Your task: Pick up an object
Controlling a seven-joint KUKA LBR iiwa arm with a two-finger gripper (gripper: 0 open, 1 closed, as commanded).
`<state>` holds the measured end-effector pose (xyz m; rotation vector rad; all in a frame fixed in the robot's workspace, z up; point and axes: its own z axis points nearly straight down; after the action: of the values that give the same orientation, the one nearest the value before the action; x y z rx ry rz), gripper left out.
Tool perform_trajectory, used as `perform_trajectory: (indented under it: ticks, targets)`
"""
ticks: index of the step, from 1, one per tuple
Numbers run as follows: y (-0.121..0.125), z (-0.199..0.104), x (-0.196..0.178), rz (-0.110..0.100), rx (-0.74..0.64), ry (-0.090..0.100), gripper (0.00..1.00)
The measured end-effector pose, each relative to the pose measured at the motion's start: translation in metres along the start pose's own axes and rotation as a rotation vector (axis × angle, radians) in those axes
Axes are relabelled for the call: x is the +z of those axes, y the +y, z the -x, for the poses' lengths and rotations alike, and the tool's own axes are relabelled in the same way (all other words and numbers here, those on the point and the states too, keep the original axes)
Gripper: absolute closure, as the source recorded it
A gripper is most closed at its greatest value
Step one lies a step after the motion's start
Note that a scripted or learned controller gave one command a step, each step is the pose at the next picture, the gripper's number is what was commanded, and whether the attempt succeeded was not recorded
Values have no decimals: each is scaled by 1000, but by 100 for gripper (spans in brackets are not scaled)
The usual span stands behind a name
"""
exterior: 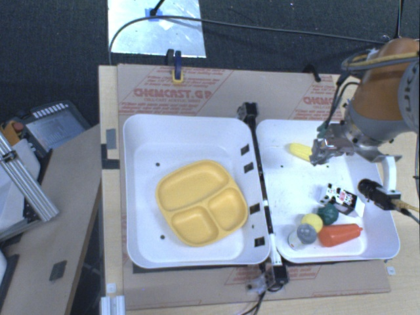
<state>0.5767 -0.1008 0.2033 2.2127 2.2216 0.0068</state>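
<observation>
overhead, the grey arm with its orange band reaches in from the right, and its gripper (319,155) hangs over the upper part of the right bin (279,176). whether the gripper is wide or narrow, i cannot tell from this angle. just to its left, a small yellow banana-shaped object (299,151) lies on the bin floor, very close to the gripper tip; contact between them cannot be judged.

lower in the same bin sits a cluster of small things: a black-and-white patterned piece (341,197), a dark green round object (327,213) just below it, a yellow ball (312,222) touching or nearly touching the green one, a grey round object (306,233) at the yellow ball's lower left, and an orange carrot-like object (339,234) lying on its side to the right of them.

the left bin (141,176) holds a yellow divided tray (200,202) with three compartments, set at a slant. both bins rest side by side on the table (216,90), on a sheet of printed cardboard.
</observation>
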Motion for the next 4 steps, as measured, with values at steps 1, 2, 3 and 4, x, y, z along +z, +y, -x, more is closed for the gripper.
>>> perform_trajectory:
  ticks: [1, 2, 3, 4]
  targets:
    - [2, 0, -39, -1, -1, 0, 100]
    - [16, -49, -45, -4, -4, 2, 100]
    - [16, -100, -35, -6, -5, 2, 100]
    - [18, -149, -27, -6, -5, 3, 100]
